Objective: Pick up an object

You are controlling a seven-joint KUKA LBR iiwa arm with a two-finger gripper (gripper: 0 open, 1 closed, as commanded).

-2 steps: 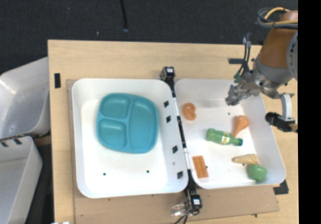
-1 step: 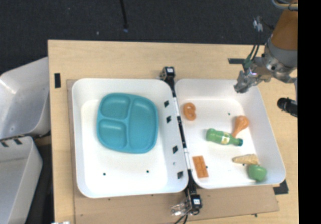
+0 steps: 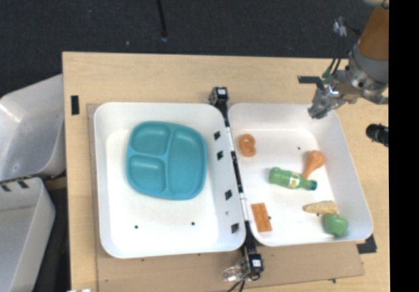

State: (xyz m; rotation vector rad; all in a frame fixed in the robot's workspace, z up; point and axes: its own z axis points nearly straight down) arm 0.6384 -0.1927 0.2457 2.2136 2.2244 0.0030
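The right bin holds several small items: an orange round piece near its left wall, a green bottle lying on its side in the middle, and an orange carrot-like piece just right of the bottle. A tan bread-like piece and a green round object lie at the front right. An orange flat block lies at the front left. My gripper hangs over the bin's back right corner, apart from all items, with nothing seen in it.
The left bin carries a teal divided plate. A black clip sits at the back where the bins meet, with black markers along the divider. A white container stands off the bench's left side.
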